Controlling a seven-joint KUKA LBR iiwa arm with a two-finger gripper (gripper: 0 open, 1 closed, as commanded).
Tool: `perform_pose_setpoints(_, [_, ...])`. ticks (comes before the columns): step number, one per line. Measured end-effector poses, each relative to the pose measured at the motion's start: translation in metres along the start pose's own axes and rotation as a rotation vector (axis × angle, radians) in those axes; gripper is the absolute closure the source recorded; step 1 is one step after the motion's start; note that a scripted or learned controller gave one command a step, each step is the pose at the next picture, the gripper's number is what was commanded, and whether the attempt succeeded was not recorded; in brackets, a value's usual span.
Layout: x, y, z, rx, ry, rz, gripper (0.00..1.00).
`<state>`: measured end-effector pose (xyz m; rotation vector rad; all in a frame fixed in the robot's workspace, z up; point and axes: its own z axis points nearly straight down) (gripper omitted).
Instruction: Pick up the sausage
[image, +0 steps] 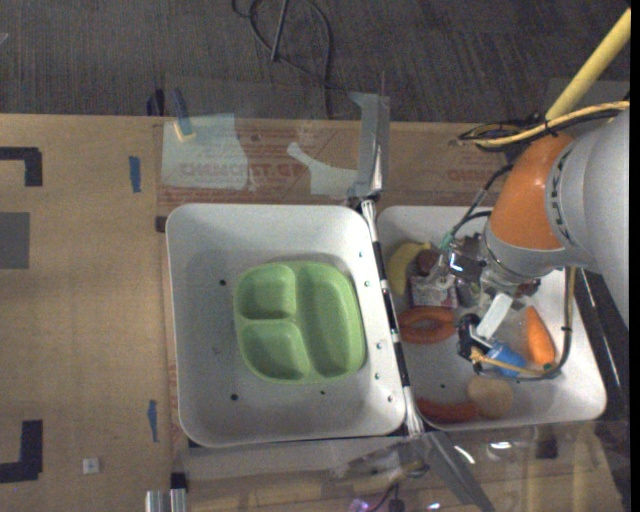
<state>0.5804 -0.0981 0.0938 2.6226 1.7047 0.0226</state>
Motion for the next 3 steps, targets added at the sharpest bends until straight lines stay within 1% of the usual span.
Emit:
perform_pose_setpoints(1, [-0.001,0.002,-0.011,-0.004,0.005,0.005,1.00])
perform_pose_setpoints(2, [0.048,0.005,-0.160,0.017,-0.001,-0.363,1.00])
perform_pose_setpoints(3, [0.100,0.018,-0.090,0.021,-0.001,-0.377,1.00])
